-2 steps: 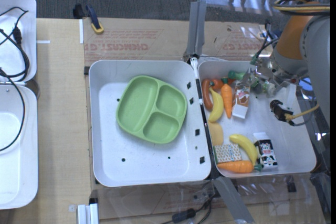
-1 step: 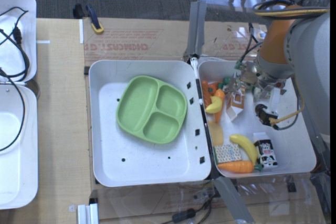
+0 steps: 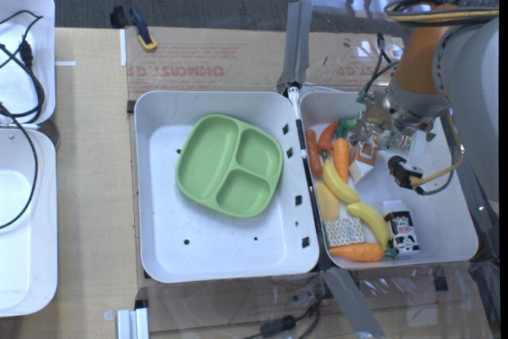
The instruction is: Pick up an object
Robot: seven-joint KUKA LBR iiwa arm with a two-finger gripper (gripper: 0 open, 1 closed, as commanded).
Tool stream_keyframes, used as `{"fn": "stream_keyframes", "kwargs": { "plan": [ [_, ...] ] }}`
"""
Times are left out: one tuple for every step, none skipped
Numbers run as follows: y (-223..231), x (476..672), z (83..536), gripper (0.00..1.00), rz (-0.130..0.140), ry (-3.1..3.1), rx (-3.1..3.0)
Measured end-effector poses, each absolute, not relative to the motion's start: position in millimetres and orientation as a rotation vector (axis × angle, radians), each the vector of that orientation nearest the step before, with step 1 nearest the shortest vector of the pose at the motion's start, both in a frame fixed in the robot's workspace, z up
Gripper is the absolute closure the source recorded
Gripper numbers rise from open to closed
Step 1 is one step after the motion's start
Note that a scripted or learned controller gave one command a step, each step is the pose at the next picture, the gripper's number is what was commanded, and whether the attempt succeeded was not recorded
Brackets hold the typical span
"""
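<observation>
Camera view: gripper (image 3: 371, 132), state indeterminate, hangs over right bin (image 3: 444, 194) near carrot (image 3: 342, 158); advise descending square at 9 o'clock, clear of bananas (image 3: 340, 185).

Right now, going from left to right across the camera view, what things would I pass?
Black cables → blue-and-yellow clamp → green divided plate in the left bin → bananas → milk carton.
</observation>
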State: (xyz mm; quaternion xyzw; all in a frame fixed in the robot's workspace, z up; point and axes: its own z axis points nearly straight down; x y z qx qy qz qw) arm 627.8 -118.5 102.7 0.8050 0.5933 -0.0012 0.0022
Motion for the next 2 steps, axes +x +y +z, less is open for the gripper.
{"fn": "stream_keyframes", "kwargs": {
  "plan": [
    [-67.8,654.4,191.5,1.0,-0.004,1.771,2.594],
    [-57.4,658.7,229.6,1.0,-0.005,1.915,2.489]
  ]
}}
